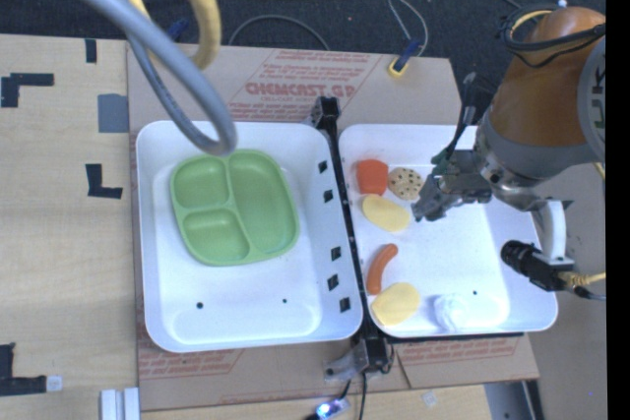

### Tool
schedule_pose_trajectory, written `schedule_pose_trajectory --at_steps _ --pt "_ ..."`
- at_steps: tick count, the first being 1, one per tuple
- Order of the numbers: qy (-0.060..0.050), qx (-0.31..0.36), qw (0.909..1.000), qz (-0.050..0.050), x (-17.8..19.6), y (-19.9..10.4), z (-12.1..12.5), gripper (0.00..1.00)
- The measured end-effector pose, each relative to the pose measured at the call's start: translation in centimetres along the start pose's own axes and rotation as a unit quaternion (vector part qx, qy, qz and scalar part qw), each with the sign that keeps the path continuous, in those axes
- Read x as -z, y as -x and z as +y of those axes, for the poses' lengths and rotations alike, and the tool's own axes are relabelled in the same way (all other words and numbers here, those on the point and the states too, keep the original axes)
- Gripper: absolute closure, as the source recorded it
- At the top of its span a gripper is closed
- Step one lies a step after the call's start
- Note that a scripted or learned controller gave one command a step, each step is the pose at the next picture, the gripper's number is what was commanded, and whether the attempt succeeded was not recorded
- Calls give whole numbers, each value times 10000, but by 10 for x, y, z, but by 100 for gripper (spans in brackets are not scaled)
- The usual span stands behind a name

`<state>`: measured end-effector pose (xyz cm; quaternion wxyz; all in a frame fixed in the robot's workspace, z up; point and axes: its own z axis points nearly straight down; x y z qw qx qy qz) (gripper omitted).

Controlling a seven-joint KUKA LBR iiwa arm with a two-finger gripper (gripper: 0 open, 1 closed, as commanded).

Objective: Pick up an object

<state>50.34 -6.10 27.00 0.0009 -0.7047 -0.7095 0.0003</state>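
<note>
Gripper (430,206) low over right bin (512,310); can't tell finger state, nothing visibly in them. Pale yellow piece (385,212) just left of tip, nearly touching. Cookie (405,180) up-left, orange block (371,176) further left. Sausage (381,267) below-left, yellow lump (396,303) and white object (448,312) well below. Green tray (234,208) far left in left bin (157,310).

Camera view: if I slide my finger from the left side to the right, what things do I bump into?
Green plate → sausage → cookie → gripper → white crumpled thing
</note>
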Motion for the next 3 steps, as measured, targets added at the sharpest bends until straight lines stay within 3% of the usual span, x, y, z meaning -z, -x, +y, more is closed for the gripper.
schedule_pose_trajectory --at_steps 1,3 --pt "-6 -10 10000 -1 -9 -43 -8 100" --pt "-6 -4 10000 -3 -39 -145 -1 100"
